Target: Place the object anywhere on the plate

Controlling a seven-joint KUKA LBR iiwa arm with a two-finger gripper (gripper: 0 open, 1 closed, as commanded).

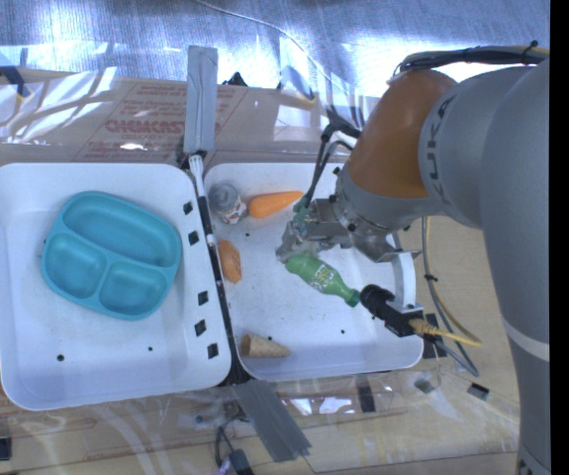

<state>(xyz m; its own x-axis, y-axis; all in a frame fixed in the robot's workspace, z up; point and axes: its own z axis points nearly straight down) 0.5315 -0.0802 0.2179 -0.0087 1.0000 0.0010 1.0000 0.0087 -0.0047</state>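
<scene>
Looking down from the fixed camera, you see the gripper [301, 237] low over the right bin [264, 359], under the arm's [462, 146] orange band and grey wrist. Its metal fingers sit right at the upper end of a green bottle [322, 275], which lies tilted on the bin floor with its neck pointing away from the gripper, toward the lower right. You cannot tell from this angle whether the fingers are clamped on the bottle or merely beside it.

Just up and left of the gripper lies a carrot [274, 204], with a small grey jar [227, 201] beyond it. An orange piece [229, 261] rests left of the gripper against the bin wall, and a cone-shaped item [262, 345] lies well below it.

Far to the gripper's left, in the left bin [27, 364], sits the blue divided plate [112, 254].
</scene>
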